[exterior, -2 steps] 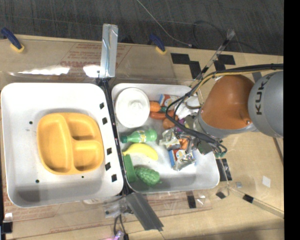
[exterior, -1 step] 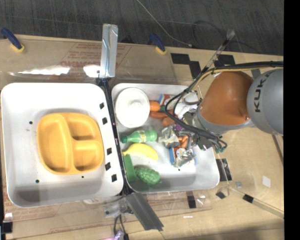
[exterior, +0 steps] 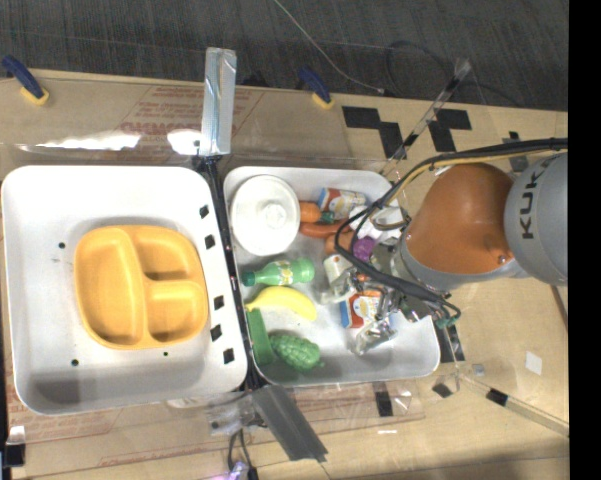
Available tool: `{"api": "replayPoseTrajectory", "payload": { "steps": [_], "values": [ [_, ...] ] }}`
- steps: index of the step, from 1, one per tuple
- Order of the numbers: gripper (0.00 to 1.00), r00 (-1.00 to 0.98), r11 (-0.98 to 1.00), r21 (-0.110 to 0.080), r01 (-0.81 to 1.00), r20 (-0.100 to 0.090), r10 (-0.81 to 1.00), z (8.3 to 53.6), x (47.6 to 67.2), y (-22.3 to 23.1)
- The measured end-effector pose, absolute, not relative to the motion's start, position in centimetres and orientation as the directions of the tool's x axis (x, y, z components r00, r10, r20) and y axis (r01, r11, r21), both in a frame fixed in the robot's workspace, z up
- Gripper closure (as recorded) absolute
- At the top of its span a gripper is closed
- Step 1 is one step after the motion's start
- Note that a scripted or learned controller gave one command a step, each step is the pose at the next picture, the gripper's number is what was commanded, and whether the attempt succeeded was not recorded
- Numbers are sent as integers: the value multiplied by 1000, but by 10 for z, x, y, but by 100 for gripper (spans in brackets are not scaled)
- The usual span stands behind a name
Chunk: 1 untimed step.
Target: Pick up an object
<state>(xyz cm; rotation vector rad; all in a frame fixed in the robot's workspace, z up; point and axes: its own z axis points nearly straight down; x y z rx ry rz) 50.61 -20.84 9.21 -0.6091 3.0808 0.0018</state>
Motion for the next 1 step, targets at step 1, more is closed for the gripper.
{"api": "replayPoseTrajectory", "payload": {
  "steps": [1],
  "values": [
    [100, -923, 923, 1, -384, -3, -384, 103, 508, -207]
  ]
}}
